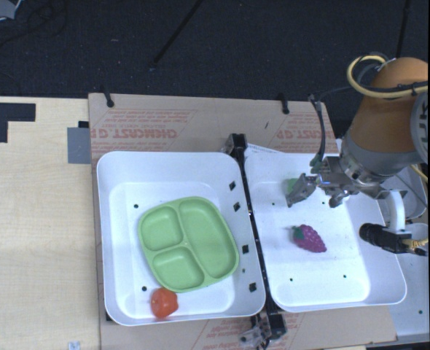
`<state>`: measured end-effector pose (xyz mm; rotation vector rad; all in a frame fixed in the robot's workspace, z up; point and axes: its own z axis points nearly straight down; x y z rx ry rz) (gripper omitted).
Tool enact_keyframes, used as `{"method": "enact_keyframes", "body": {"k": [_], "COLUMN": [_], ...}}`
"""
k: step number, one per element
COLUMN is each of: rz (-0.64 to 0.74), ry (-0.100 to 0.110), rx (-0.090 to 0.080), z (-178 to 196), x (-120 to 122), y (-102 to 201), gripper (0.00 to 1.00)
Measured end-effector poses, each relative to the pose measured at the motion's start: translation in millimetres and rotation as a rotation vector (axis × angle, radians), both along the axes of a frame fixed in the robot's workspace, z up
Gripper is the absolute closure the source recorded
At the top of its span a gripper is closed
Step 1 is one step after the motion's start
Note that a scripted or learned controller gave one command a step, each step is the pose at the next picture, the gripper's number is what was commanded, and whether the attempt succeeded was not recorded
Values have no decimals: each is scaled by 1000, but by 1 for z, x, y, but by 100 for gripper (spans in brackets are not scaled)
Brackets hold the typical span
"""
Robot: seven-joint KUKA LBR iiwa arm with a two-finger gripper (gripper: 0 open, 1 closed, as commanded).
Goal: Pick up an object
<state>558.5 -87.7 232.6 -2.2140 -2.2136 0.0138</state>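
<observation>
Hanging over the far part of the right bin (390,286), the gripper (317,193) sits at the end of the grey arm (382,133) that reaches in from the right. Its two fingers point left and look spread, with a gap between them, and something small and greenish shows at the tip of the left one; what that is cannot be told, and nothing can be seen held between the fingers.

A purple bunch of toy grapes (309,238) lies on the floor of the same bin, nearer the camera than the gripper and a touch to its left, close by but not touching it. Its long axis runs on a slant, from far-left to near-right. That makes it the closest thing to pick: the gripper would have to come toward the near side and drop, with the fingers set across the narrow width of the bunch.

In the left bin (106,195) a green divided plate (188,243) lies flat, and an orange-red ball (164,302) rests at the near edge just beside the plate. Both are well apart from the gripper, beyond the divider between the bins.
</observation>
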Motion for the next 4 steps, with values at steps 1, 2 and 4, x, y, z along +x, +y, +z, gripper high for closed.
{"method": "enact_keyframes", "body": {"k": [1, 2, 4], "rz": [1, 0, -2], "ry": [-12, -5, -11], "rx": [-1, 0, 0], "z": [6, -46, -122], "x": [2, -9, -9], "y": [0, -1, 7], "gripper": [0, 0, 0]}}
